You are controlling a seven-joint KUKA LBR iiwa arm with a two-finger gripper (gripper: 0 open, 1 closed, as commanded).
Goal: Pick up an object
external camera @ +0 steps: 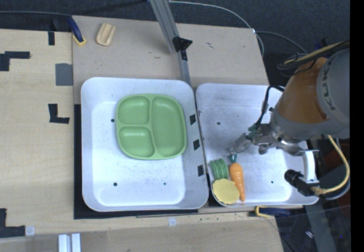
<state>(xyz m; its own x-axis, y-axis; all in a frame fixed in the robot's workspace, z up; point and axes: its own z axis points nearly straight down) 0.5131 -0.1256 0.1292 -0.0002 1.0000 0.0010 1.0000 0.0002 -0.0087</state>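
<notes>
Landmark: right bin [256, 94]. At its near left corner lie a yellow disc [226, 191], an orange carrot [238, 180] and a green ribbed piece [218, 168], bunched together and touching. Just above the carrot's top hangs the gripper [238, 147], jaws pointing left and down; their opening cannot be told, nothing seen between them. Arm [310, 103] enters over the bin's right edge. Beyond, left of the bin: left bin [94, 131] with green divided plate [151, 126].
</notes>
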